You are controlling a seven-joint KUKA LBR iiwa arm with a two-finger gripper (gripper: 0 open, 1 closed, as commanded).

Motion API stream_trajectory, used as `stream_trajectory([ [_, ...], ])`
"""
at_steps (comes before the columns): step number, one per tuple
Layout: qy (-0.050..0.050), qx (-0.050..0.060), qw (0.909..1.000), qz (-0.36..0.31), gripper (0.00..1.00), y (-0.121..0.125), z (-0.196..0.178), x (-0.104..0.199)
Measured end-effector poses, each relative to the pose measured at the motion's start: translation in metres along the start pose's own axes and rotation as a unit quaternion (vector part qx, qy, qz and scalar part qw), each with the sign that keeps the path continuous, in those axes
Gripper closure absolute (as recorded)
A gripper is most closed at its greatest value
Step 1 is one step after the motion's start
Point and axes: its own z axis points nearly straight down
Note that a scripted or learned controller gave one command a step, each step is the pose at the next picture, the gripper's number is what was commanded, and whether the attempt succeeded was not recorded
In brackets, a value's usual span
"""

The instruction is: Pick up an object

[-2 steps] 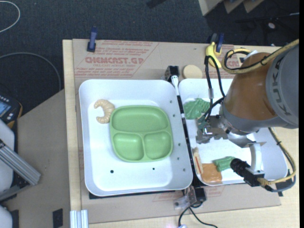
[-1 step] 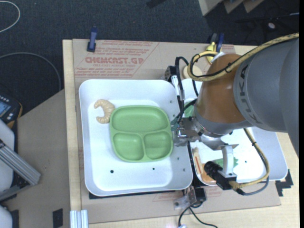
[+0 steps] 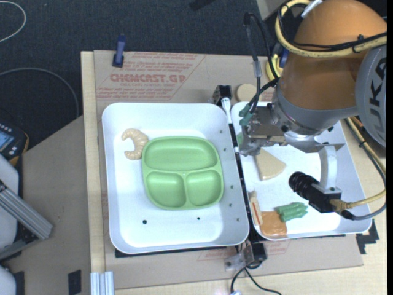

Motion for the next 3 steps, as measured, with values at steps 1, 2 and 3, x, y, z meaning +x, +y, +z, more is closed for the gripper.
stream_trajectory([
  [1, -0.003, 0.013, 0.9999, 0.003, 1.00, 0.070, 0.112, -0.010],
  [2, 0.000, 0.010, 0.9999, -0.003, 1.00, 0.016, 0.088, 0.082],
  [3, 0.002, -0.001, 1.0000, 0.000, 1.00, 0.001, -0.088, 0.082],
])
